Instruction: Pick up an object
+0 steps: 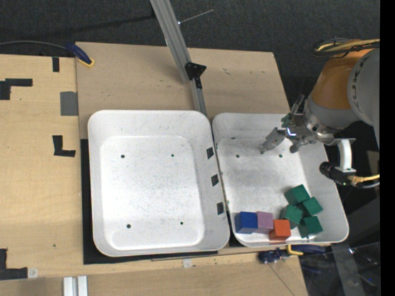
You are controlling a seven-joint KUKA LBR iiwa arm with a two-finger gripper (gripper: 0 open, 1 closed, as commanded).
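Your candidates are all crowded into the near right corner of the right-hand shallow white plastic bin [247, 165]: a small blue cube [247, 221], a pale purple block [265, 220] touching its right side, a small orange block [281, 228] next along, and a cluster of dark green blocks [303, 209] stacked loosely just to the right and slightly farther back. They read as foam or light wooden pieces, so judge them light and fairly stiff, unlikely to break, but easy to nudge aside or tip if a finger lands on an edge.

The two-finger gripper [285, 139] hangs over the far part of that same bin, well apart from the blocks, with its fingers spread apart and nothing between them. The grey arm with its orange band [333, 85] comes in from the right.

The blue cube looks like your best pick. Its left face is free, but its right face is against the purple block, so closing left to right would be cramped; take it across its near and far faces instead, low and square on the flat sides. The green pile sits at mixed angles and would likely shift or slip out of a pinch. Mind the bin's near wall, which stands just beside the row and leaves little room for a finger there.

The left-hand white bin [154, 177] on the wooden counter [37, 165] plays no part here.
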